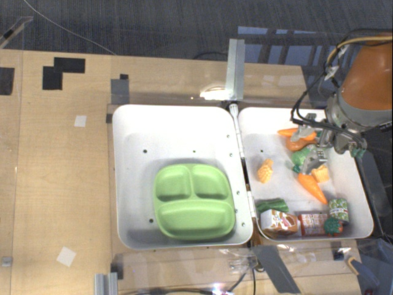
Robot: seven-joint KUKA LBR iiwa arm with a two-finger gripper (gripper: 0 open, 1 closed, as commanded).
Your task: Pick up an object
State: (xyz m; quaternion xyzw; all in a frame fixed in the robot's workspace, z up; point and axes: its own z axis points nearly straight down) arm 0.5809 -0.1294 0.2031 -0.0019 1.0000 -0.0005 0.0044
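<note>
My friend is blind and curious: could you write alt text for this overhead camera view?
A grey robot arm reaches from the right over the right white bin, its gripper among toy foods: carrots, a corn cob and small packages. The left white bin holds a green divided tray.

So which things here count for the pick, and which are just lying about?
In play: gripper, green item and orange carrot under it, in the right bin.

Lying about: green tray, left bin, corn, packets.
</note>
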